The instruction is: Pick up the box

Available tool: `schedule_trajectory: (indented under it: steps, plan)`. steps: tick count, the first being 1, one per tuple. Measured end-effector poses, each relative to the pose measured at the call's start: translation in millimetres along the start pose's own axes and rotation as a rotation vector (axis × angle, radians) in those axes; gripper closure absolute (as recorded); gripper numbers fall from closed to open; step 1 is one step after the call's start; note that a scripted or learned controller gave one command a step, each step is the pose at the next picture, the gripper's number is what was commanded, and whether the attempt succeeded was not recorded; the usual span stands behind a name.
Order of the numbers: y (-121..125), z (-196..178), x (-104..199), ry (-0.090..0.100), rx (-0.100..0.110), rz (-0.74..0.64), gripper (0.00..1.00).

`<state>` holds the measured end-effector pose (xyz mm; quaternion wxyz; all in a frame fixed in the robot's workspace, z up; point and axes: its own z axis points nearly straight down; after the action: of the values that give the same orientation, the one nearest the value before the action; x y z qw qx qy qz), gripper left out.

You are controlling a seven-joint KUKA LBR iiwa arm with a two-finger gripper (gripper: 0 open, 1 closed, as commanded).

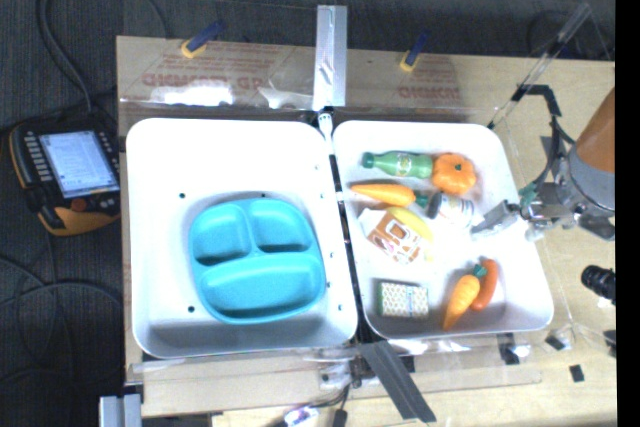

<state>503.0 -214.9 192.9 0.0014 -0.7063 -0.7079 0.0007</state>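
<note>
The gripper (500, 216) hangs at the right edge of the right bin (520, 310), its tip poking in over the rim, and from here I cannot tell how its jaws stand. The box (393, 237), orange and white, lies tilted to the gripper's left, well apart from it, with a yellow banana (418, 221) touching its nearer side. Below the gripper lie two carrots (470, 290), and a small patterned packet (403, 298) sits below the box.

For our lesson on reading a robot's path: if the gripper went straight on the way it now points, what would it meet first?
The gripper points left across the right white bin. First in line looks like the small silvery-white object beside the yellow banana, though the gripper's height is unclear.
</note>
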Motion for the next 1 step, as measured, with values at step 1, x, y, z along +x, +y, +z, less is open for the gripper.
schedule_trajectory:
  steps: [1]
  plan:
    - [99.8, 9.2, 66.9, -0.001, 0.000, -0.011, 0.00]
